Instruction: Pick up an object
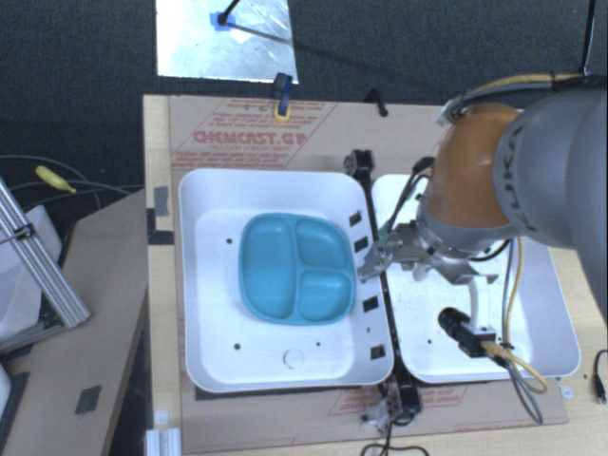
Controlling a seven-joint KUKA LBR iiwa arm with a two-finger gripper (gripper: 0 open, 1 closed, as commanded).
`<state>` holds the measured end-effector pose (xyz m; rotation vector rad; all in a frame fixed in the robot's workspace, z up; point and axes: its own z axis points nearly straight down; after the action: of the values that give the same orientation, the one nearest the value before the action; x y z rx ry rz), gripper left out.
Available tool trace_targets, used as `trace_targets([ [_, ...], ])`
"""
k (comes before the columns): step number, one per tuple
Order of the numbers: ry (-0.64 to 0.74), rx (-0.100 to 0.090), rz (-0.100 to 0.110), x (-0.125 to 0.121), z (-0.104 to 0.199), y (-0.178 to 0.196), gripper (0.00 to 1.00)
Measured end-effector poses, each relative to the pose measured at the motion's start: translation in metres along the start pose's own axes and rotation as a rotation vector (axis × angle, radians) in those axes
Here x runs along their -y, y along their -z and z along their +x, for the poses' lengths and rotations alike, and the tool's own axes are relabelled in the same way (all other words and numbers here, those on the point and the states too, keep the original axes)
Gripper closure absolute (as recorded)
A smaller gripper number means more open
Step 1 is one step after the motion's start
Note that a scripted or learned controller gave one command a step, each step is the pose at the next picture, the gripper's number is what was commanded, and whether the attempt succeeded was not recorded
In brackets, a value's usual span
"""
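Note:
A blue divided plate (294, 266) lies flat in the middle of the left bin (204, 283). The arm, with its orange band (475, 169), hangs over the right bin (556, 345) and hides much of that bin's floor. My gripper (373, 261) sits at the arm's lower left end, over the divider between the two bins, just right of the plate's right edge. Nothing is seen held in it.
A black plug on a yellow cable (465, 332) hangs from the arm over the right bin. Black clips (363, 245) run along the seam between the bins. A brown cardboard sheet (247, 136) lies under both bins, with a shiny foil sheet (223, 22) beyond it.

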<state>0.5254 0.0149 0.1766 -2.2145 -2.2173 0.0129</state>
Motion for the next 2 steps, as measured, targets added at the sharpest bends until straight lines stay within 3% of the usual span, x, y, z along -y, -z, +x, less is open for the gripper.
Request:
trace_targets([
  [1, 0.005, -0.003, -0.021, 0.0395, 0.0131, 0.0997, 0.00],
  [2, 0.006, -0.001, -0.017, 0.0386, 0.0123, 0.1053, 1.00],
])
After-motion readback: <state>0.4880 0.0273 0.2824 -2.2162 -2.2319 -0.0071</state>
